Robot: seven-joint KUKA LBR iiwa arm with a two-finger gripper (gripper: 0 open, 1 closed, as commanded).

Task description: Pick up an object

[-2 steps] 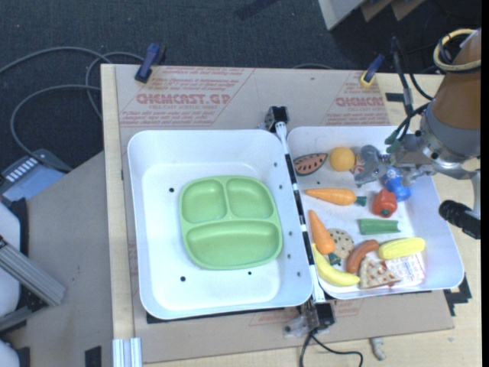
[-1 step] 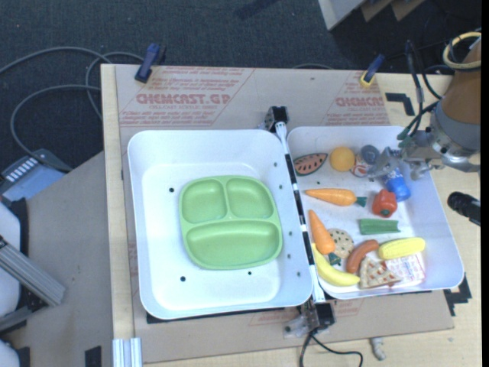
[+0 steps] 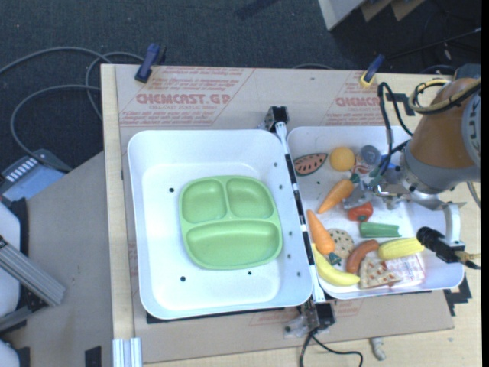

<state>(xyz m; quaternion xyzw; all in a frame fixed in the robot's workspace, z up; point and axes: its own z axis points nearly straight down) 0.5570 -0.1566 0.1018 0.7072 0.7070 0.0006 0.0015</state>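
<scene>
A banana point(image 3: 336, 272) and corn cob point(image 3: 400, 247) lay lower right in the right bin point(image 3: 451, 281). Above them the gripper point(image 3: 367, 193) hung over a red piece point(image 3: 360, 212); its opening could not be made out. Farther up, the board point(image 3: 229, 98) read "CHEMCAST GP".

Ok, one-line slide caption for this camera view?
Gripper low among toy foods in right bin; green divided plate in left bin.

Floor: dark grey carpet point(image 3: 191, 14), a thin grey cable point(image 3: 46, 60) looping across it.
Desk: pale wooden board point(image 3: 229, 90), red lettering, blue clamps point(image 3: 149, 60).
</scene>
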